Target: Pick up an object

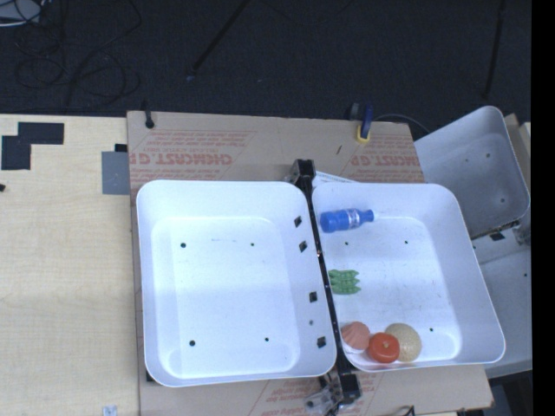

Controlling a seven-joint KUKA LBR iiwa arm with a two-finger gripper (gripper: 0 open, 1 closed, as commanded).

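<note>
Two white bins sit side by side on the bench. The left bin (225,284) has nothing in it. The right bin (442,232) holds all the things. The blue bottle (346,220) is the biggest; it lies on its side near the far left corner. Next come the pale round thing (406,340), the pink thing (355,333) and the red round thing (383,347), all touching in the near left corner. The smallest is the green thing (344,282) by the left wall.

I cannot tell how the gripper stands or if it holds anything.

The bottle looks like the best pick. It lies alone, so fingers could come down across its thin middle.
</note>
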